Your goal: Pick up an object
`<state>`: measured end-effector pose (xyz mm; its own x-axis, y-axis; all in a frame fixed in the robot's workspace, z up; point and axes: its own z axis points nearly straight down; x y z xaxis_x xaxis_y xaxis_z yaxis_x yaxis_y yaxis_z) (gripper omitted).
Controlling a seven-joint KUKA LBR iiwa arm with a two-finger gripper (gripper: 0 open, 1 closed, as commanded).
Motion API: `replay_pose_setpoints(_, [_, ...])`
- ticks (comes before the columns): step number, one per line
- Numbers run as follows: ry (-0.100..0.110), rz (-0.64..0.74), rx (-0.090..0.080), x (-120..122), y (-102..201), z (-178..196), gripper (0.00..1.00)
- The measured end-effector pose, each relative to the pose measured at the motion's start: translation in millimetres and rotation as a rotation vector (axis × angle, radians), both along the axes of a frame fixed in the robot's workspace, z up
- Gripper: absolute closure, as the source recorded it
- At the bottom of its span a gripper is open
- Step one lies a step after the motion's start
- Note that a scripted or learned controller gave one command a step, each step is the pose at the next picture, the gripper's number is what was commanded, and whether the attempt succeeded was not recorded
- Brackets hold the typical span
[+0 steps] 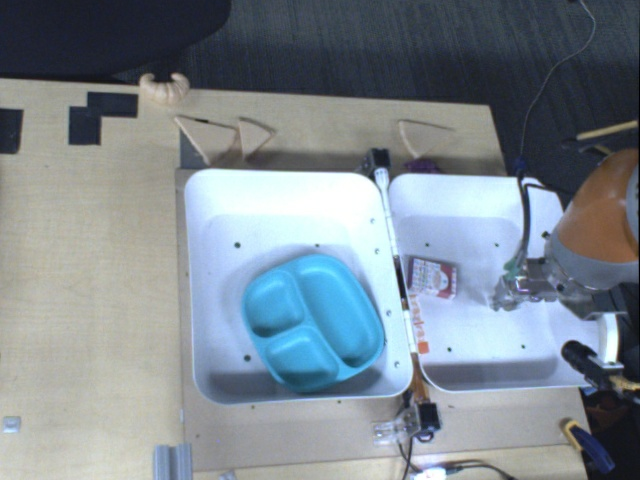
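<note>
Two shallow white bins sit side by side on the pale wooden bench [90, 298]. The left bin [215, 268] holds a blue divided plate [313, 320] with three compartments, lying flat and slightly turned, nearer the front wall than the back. The right bin [470, 218] holds a small red and white packet [434, 277], lying flat close to the divider between the bins, well apart from the plate. The arm [600, 238] reaches in from the right, its orange band showing above the grey wrist, and the gripper [512, 293] hangs over the right bin, near the packet but to its right and not touching it. Nothing is seen between its fingers, and how wide they stand cannot be told from this angle. A black cable [524, 213] runs along the arm toward the wrist. A small tan object [163, 88] rests at the far edge of the bench.
</note>
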<state>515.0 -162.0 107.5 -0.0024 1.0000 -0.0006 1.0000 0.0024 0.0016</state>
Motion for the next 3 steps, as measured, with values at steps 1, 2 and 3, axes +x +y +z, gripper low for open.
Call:
replay_pose_setpoints(1, [0.000,-0.001,0.000,-23.3,-26.8,-6.9,1.00])
replay_pose_setpoints(2, [-0.003,0.003,-0.001,20.4,-44.0,20.3,1.00])
replay_pose_setpoints(3, [-0.003,0.005,0.000,80.9,-43.2,21.9,1.00])
